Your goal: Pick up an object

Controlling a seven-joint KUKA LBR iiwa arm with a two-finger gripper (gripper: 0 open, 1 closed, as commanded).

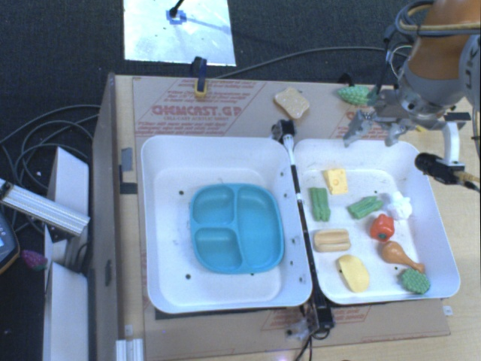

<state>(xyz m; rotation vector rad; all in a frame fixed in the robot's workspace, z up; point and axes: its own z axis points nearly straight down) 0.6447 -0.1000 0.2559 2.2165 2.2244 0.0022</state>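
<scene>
Your candidates lie in the right bin: a yellow cheese wedge near its back, a green pod by the divider, a second green piece beside a small white item, a red pepper, a hot dog bun, a yellow piece, a drumstick and a bumpy green piece at the front corner. They look like toy food, so judge them light, stiff and fairly slick; none should be fragile, but smooth rounded ones like the pepper may squirt out of a pinch. The cheese wedge looks the safest bet: it lies apart from its neighbours and its flat sides should suit a grip across its short width. The bun also offers parallel sides. Avoid the green piece and white item, which lie touching or nearly so. The left bin carries a blue divided plate. A slice of bread and a corn cob lie on the worktop behind the bins. Your end effector hovers over the right bin's back rim, its fingers spread well apart with nothing between them, touching nothing you can see.
</scene>
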